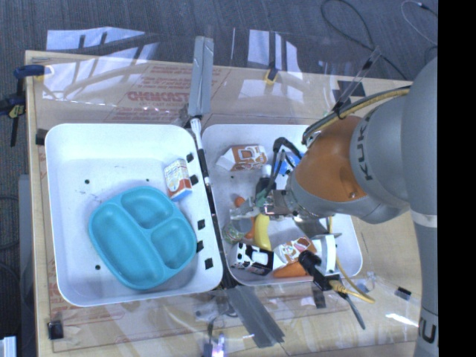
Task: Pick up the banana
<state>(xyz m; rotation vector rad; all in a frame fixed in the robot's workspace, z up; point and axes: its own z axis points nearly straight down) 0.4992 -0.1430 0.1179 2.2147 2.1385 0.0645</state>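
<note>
Banana (pixel 262 231), yellow and short, lies in the near half of the bin on the view's right (pixel 223 136). It points roughly away from me, with its far end just under the robot's hand (pixel 268 205).

Nearest to me in that bin, close to the front wall, sits a small black-and-white patterned thing (pixel 249 256), which touches the banana's near end or comes very close to it. Just to its right lies an orange, carrot-like piece (pixel 288 271), and a small brown-and-white packet (pixel 294 250) rests right behind that. The banana lies to the left of the packet.

The hand hangs low over the middle of the bin, directly beyond the banana. From where I stand I cannot tell whether it is spread or pressed together, nor whether it touches the fruit. Nothing I can see sits in its grip. The grey arm with its orange band (pixel 331 173) bulks over the right side of the bin. A tiny orange-red bit (pixel 239 199) lies on the white floor to the left of the hand.

Across the divider, the left bin (pixel 89 155) holds a teal divided plate (pixel 141 236) in its near half. A small white, orange and blue carton (pixel 177 178) stands beyond it by the right wall.

Farther back in the right bin, a brown-and-white carton (pixel 248 156) lies near the far wall. Behind both bins the surface (pixel 111 88) is covered with clear glossy sheeting.
</note>
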